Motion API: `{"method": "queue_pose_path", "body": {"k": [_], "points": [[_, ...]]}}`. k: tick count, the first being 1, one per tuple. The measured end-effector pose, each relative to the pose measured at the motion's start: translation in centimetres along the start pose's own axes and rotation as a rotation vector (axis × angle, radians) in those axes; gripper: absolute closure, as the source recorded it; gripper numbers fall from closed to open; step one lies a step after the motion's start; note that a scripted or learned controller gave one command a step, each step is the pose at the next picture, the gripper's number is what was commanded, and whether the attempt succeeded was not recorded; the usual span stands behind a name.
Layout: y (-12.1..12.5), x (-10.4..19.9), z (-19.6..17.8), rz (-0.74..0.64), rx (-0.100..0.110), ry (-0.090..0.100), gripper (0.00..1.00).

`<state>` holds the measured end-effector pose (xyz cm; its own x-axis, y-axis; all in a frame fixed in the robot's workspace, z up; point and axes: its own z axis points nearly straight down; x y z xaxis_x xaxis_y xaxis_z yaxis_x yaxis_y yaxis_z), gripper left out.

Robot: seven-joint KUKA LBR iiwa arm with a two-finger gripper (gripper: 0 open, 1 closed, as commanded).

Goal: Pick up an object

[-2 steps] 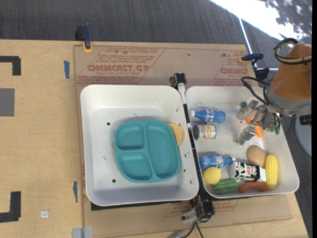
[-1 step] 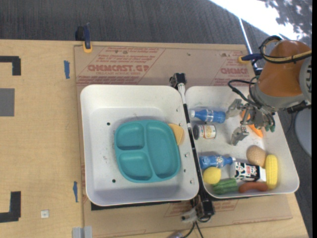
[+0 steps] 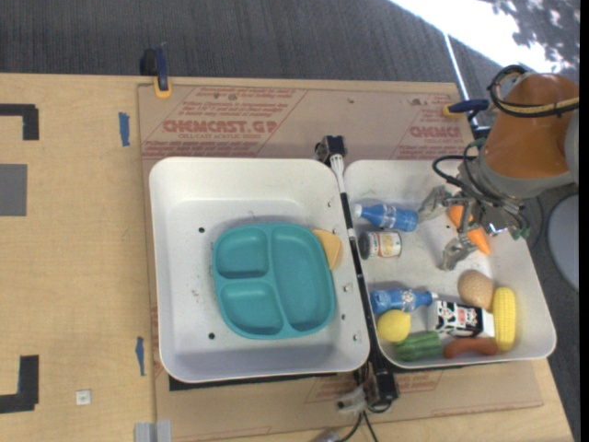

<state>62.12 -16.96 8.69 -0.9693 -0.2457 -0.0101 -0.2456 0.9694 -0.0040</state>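
Band: broad orange collar just above the gripper [image 3: 465, 231]
Cables: black loops running over the orange band
Gripper: grey metal fingers, thin and angular
Finger detail: orange patches between the metal parts

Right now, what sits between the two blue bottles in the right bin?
In the camera view, a small jar lies on its side between the upper blue bottle and the lower blue bottle.
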Motion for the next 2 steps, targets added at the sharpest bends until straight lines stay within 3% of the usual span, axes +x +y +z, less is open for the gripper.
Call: {"method": "queue_pose_path", "body": {"k": [1,2], "points": [[0.0,-0.3,-1.2,0.003,0.001,-0.011,1.0],[6.0,1.2,-11.2,0.182,-0.003,0.004,1.0]]}}
